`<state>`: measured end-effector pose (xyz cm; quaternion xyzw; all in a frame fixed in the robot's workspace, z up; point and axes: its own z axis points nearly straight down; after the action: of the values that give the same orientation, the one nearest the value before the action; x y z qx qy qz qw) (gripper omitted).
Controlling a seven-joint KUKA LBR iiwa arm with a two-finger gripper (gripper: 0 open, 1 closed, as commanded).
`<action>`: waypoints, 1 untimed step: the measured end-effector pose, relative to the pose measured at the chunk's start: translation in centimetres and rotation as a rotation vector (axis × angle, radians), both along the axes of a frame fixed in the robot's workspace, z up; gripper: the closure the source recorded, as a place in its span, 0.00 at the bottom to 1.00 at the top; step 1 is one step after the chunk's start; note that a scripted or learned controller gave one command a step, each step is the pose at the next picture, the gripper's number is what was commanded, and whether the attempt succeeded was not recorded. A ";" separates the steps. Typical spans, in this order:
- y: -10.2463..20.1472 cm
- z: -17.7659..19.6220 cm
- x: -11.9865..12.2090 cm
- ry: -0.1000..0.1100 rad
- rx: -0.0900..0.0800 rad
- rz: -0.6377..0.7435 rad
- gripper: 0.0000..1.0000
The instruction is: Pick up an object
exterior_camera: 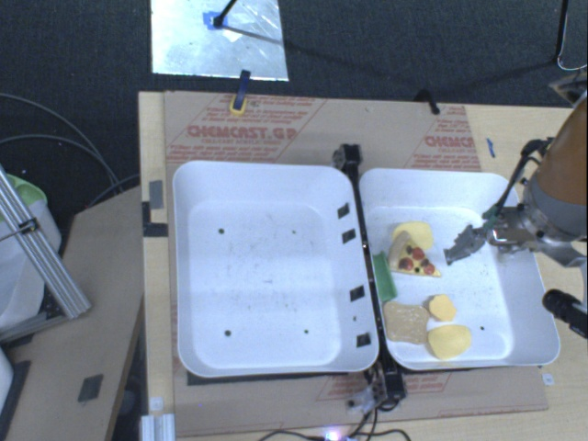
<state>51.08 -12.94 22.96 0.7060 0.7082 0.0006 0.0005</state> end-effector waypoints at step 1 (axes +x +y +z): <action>4.3 -12.8 2.8 -0.007 -0.002 -0.001 0.00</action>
<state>53.92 -8.59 10.11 0.7064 0.7078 0.0026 0.0036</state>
